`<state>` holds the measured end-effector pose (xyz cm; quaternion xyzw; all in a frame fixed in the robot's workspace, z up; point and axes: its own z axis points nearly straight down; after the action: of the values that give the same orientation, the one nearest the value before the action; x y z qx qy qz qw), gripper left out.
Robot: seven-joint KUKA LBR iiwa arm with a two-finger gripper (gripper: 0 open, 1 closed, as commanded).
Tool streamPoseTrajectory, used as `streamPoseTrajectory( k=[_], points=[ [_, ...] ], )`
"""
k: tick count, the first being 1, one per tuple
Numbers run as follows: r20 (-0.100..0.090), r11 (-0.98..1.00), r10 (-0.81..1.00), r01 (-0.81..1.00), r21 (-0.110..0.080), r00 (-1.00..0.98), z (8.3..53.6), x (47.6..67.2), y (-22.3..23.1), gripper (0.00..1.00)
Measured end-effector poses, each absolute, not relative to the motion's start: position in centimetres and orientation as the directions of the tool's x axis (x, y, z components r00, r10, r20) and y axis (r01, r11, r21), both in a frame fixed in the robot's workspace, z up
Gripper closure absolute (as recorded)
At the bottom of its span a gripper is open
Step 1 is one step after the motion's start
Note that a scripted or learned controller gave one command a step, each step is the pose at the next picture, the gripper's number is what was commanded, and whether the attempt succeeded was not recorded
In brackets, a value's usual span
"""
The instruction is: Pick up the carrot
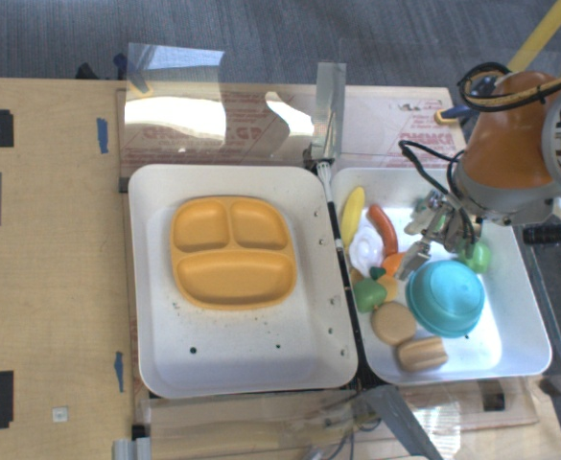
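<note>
Approach step. Gripper (422, 253) hangs low in the right bin (520, 343), fingers parted, nothing between them. Carrot (391, 264) lies just beside them toward the bin's left wall, below the red sausage (383, 225), against the blue bowl (445, 298). Next: shift left, descend, close.

A: Bright, even light from above; strong glare on the clear plastic sheet (175, 113) at the far side, washed nearly white.

B: Soft shadows under the orange divided plate (232, 252). Focus is slightly soft overall, grainy.
</note>
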<state>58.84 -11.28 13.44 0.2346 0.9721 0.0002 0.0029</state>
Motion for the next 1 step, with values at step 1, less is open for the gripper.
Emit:
streamPoseTrajectory(
  k=[1],
  points=[
    [-0.010, 0.848, 0.529, 0.529, 0.006, -0.848, 9.09, 57.19, -9.31, 0.00]
  ],
)
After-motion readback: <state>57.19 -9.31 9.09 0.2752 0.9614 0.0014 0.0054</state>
